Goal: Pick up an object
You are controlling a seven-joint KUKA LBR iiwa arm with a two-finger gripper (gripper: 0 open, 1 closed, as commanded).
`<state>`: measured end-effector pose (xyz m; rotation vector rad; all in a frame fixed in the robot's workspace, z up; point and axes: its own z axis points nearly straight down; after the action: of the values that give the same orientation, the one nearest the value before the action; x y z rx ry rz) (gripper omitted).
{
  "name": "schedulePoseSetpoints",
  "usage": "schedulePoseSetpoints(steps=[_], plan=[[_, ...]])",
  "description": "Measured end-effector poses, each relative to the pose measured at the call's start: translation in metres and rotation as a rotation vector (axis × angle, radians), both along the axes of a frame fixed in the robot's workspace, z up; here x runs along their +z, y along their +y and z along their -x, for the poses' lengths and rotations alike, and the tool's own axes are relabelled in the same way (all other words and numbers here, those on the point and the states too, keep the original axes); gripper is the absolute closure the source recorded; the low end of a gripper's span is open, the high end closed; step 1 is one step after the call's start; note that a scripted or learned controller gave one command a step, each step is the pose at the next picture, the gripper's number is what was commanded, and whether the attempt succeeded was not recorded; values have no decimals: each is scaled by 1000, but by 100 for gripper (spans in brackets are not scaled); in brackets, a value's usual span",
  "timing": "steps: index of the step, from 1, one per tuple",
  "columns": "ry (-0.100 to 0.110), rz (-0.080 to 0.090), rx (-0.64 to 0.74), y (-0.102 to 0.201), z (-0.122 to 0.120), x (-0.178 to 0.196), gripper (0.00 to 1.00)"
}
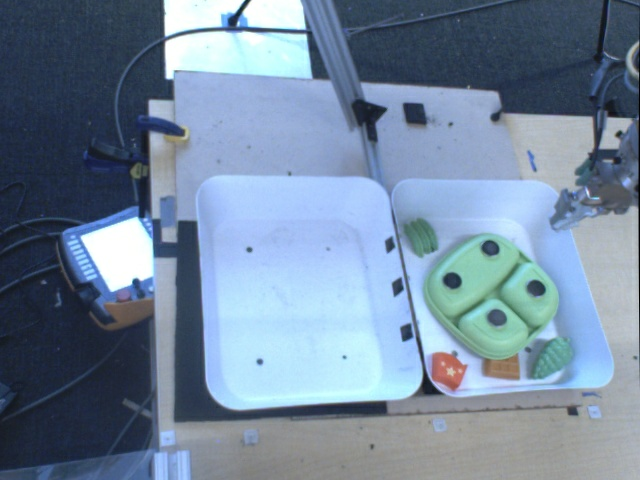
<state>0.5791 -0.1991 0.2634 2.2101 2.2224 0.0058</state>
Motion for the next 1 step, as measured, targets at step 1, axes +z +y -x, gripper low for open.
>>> schedulePoseSetpoints(steps=[1], plan=[[7,-3,3,58,12,-3,100]])
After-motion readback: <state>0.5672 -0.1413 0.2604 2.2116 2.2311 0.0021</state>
